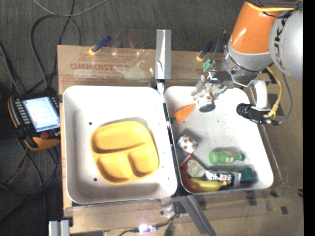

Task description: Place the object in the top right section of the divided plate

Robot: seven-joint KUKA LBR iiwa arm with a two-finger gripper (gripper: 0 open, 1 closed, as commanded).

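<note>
A yellow divided plate (pixel 125 149) lies in the left white bin (pixel 74 132), with one wide section at the back and two smaller ones at the front. My gripper (pixel 207 93) hangs over the back of the right bin (pixel 256 141). A small white container with red spots (pixel 207 101) sits between its fingertips. The container looks lifted, with its shadow on the bin floor just below. An orange carrot (pixel 184 112) lies just left of the gripper, near the wall between the bins.
The right bin's front half holds a small printed can (pixel 187 143), a green bottle (pixel 226 157), a juice carton (pixel 195 168), a banana (pixel 209 185) and a dark bottle (pixel 231 177). A control pendant (pixel 37 114) lies left of the bench.
</note>
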